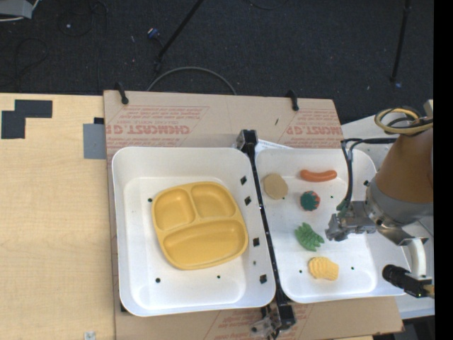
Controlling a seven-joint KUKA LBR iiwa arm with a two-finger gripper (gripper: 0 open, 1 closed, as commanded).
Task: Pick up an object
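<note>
Overhead, two white bins (134, 190) sit on cardboard (212, 122) over dark carpet (212, 34)

We see a dark floor (212, 34) at the top, with thin black cables (187, 16) lying across it. Below the floor sits a light wooden table (49, 225), and on that table, near the floor, are dark patches (28, 115).

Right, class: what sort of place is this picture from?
Probably a robotics lab. The robot arm reaches over two white bins, toy food like the sausage lies inside, and cables trail across the floor.
</note>
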